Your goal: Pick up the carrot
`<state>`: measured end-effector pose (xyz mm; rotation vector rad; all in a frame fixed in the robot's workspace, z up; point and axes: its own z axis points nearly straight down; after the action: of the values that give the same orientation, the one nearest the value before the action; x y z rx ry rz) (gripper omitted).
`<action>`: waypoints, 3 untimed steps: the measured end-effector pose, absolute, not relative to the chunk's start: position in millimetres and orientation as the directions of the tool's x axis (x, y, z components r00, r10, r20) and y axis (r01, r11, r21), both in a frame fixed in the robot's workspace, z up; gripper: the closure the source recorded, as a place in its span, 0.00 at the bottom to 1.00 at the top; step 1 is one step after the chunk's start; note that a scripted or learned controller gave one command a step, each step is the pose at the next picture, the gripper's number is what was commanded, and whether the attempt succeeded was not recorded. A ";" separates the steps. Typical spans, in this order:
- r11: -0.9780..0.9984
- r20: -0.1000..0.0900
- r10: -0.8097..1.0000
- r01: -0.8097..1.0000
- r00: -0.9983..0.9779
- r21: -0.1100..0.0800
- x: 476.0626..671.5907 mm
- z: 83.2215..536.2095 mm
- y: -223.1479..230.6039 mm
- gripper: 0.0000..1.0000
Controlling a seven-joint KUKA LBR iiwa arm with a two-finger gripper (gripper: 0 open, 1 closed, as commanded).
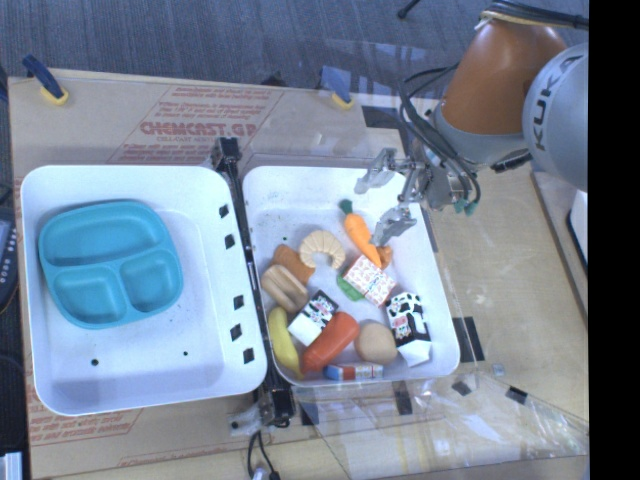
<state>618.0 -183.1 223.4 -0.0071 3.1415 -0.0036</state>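
The carrot (358, 235) is orange with a green top and lies slanted in the right bin (290, 193), toward its upper right. My gripper (384, 198) hangs above the bin's upper right part, fingers spread open. One finger (376, 172) is up near the bin's rim; the other finger (391, 225) sits just right of the carrot's lower half. Nothing is held between them.
The right bin also holds a croissant (322, 247), hot dog bun (284, 286), banana (282, 340), red pepper (331, 341), two milk cartons (409, 325), a potato (377, 342) and a small box (369, 280). A blue divided plate (108, 260) lies in the left bin (130, 368).
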 end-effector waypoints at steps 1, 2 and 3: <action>0.992 0.001 -0.128 -0.128 -0.992 0.003 638.3 90.2 -165.3 0.00; 0.991 -0.006 -0.134 -0.134 -0.991 -0.001 641.5 104.7 -164.6 1.00; 0.997 -0.015 -0.082 -0.082 -0.997 -0.009 578.4 227.6 -204.1 1.00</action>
<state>578.4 -204.1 227.6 -0.1279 3.1239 -0.0133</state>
